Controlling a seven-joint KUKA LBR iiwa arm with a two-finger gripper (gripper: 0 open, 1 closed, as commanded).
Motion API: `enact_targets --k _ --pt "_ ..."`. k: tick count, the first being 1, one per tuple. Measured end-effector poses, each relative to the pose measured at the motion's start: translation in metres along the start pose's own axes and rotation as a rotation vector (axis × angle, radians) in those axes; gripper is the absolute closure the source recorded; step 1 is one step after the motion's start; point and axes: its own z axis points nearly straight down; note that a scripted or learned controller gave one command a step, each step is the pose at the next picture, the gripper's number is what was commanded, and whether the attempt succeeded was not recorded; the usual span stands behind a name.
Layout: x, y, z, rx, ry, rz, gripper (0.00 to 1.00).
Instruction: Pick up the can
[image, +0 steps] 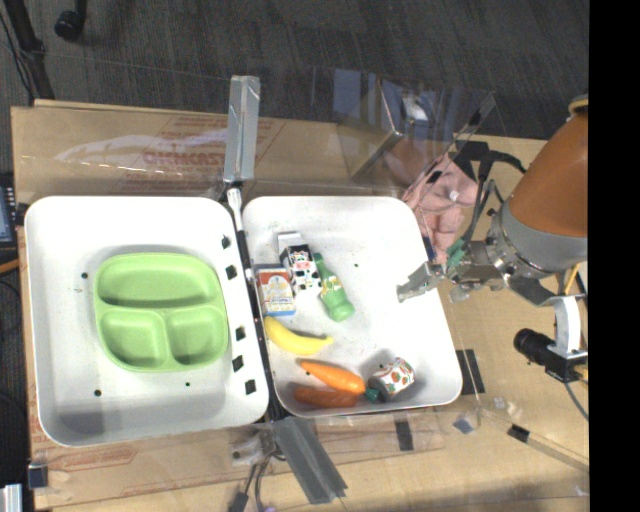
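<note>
The can (275, 291), red and white with a picture label, lies on its side at the left edge of the right bin (400, 222). It touches a small cow-patterned carton (297, 263) on its upper right. My gripper (413, 287) hangs over the right side of that bin, well to the right of the can, with nothing seen in it. The grey arm with its orange band (555, 180) comes in from the right.
A green bottle (333, 298), a banana (296, 339), a carrot (333, 377), a sausage (322, 397) and a strawberry-print cup (393, 378) also lie in the right bin. The left bin (60, 230) holds a green divided tray (160, 310). Pink cloth (445, 200) lies behind the right bin.
</note>
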Motion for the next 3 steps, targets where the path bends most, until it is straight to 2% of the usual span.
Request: enact_targets --k 1,3 --pt "0.000 0.001 -0.009 0.002 0.000 -0.007 1.00" --pt "0.001 0.003 -0.029 0.004 -0.002 -0.020 1.00"
